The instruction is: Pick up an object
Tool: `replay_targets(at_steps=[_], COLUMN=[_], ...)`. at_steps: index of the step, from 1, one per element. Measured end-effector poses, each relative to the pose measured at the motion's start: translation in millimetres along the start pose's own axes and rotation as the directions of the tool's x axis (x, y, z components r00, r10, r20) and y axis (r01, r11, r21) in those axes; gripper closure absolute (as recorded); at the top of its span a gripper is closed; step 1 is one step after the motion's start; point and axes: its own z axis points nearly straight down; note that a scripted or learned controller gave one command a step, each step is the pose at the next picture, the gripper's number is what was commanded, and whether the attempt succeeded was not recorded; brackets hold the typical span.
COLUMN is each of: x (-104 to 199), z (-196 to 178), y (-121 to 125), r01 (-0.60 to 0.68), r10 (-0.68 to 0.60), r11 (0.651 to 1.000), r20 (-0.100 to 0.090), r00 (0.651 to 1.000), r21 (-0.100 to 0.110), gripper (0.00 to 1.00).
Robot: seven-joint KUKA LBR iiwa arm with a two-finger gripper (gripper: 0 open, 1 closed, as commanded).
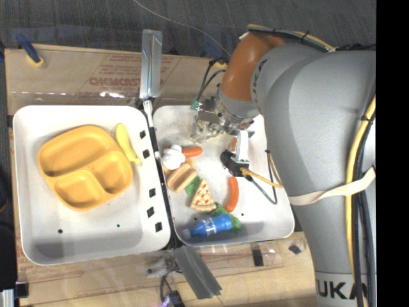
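Presently my tool [208, 128] hangs low over the right-hand shallow white bin [281, 217], at about 11 o'clock within it, near its back wall. I cannot tell whether the tool is spread or pressed together.

The pieces I could pick lie from 5 to 8 o'clock of the tool. A white bulb-shaped toy [170, 157] sits at the tool's 8 o'clock, with a small orange toy carrot [192, 151] touching its right side. Just below them lies a tan toy hot-dog bun [180, 176], and a triangular toy pizza slice [202, 197] lies beside it at 5 o'clock. An orange-red toy sausage [232, 194] lies lengthwise at the bin's 4 o'clock. A blue toy bottle [209, 227] lies on its side at the bin's 6 o'clock, against a green leafy toy [234, 221].

The left-hand shallow white bin [96, 238] holds a yellow divided plastic tray [83, 166], with a yellow toy banana [126, 142] at its 2 o'clock corner. Both bins rest on the desk [83, 280].
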Motion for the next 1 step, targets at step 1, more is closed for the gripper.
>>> replay_targets(at_steps=[1], x=[-19.5], z=[13.0], y=[-55.7], r01=[-0.355], r10=[0.355], r11=[0.935], r20=[0.003], r00=[0.935], r21=[0.004], gripper=[1.0])
